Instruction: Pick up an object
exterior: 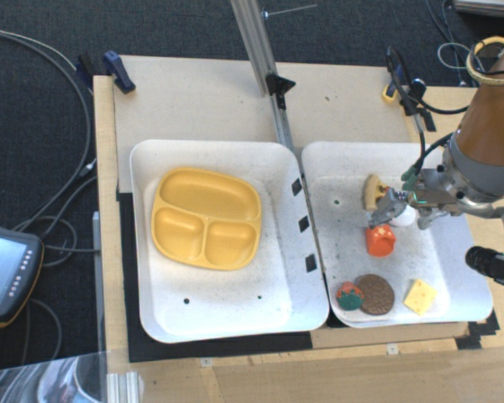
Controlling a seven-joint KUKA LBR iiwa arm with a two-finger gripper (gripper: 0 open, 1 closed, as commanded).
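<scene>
Orange and glossy, the small pepper-like toy (380, 241) lies in the right bin (454, 296), directly beneath the gripper (384, 217), whose fingers hang just above its top; whether they touch it cannot be told. From this slanted view it cannot be told either how far apart the fingers stand, and nothing is seen held between them. The toy looks like hollow moulded plastic, so it is probably light and stiff, with a smooth rounded skin that could slip out of a shallow pinch; the firmest hold would likely be across its widest middle, with the fingers lowered well past its top. Just beyond the fingers, toward the bin's far side, lies a tan bread-like piece (373, 191). Nearer the front rim sit a brown round patty (375, 294) touching a small red and green piece (349, 295), and a yellow cheese wedge (419, 296) stands apart. The left bin (151, 309) carries a yellow divided plate (207, 218).
</scene>
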